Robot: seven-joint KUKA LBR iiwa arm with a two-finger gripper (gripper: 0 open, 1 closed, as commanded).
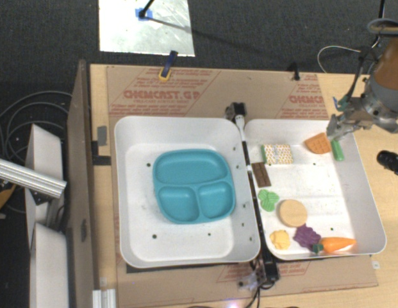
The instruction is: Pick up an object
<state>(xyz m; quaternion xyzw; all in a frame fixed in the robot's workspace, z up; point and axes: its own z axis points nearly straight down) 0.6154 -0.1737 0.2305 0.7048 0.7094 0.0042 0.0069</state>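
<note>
We find the gripper [340, 128] at the frame's right, poised over the right bin [368, 197], presumably targeting the orange waffle piece [318, 144]. Whether its fingers stand apart or together, we cannot tell.

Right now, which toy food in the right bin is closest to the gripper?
The orange waffle-like piece at the bin's far right corner, just left of the gripper; the others lie farther toward the bin's middle and near edge.

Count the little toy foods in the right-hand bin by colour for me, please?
Orange: 2, waffle piece and carrot
Green: 2, stick and leaf
Tan: 1
Yellow: 1
Purple: 1
Brown: 1
Speckled white: 1
Total: 9
</note>
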